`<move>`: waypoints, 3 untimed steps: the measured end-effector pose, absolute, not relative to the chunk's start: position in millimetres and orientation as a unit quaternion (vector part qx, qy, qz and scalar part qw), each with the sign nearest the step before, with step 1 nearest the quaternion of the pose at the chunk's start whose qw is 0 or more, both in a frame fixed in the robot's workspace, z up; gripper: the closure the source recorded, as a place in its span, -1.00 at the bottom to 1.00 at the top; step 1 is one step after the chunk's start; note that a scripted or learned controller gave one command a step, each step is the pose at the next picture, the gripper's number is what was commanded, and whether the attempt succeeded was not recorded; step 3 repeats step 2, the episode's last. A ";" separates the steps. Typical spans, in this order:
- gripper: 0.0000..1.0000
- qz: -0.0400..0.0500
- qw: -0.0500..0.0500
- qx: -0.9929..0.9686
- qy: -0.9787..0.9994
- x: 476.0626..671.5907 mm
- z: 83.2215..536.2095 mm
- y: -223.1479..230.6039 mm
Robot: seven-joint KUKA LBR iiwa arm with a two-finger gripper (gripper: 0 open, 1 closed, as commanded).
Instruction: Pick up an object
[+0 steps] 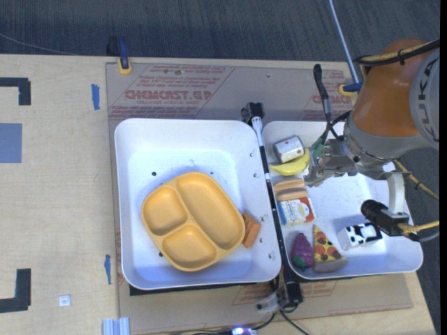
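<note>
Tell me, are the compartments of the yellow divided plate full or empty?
Empty. All three compartments of the yellow divided plate in the left bin show bare yellow surface.

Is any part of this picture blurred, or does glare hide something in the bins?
Camera view: the yellow tray and the banana are sharp; the arm's orange band is slightly soft; the white bins are bright, but glare hides nothing.
</note>
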State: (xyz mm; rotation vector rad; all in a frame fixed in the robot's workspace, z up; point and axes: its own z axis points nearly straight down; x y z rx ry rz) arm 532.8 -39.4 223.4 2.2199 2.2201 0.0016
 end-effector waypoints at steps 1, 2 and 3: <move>1.00 0.000 -0.001 0.707 0.707 538.3 184.4 -13.8; 1.00 0.000 -0.001 0.707 0.707 487.4 184.4 -14.2; 1.00 0.000 -0.001 0.707 0.707 487.4 184.4 -14.2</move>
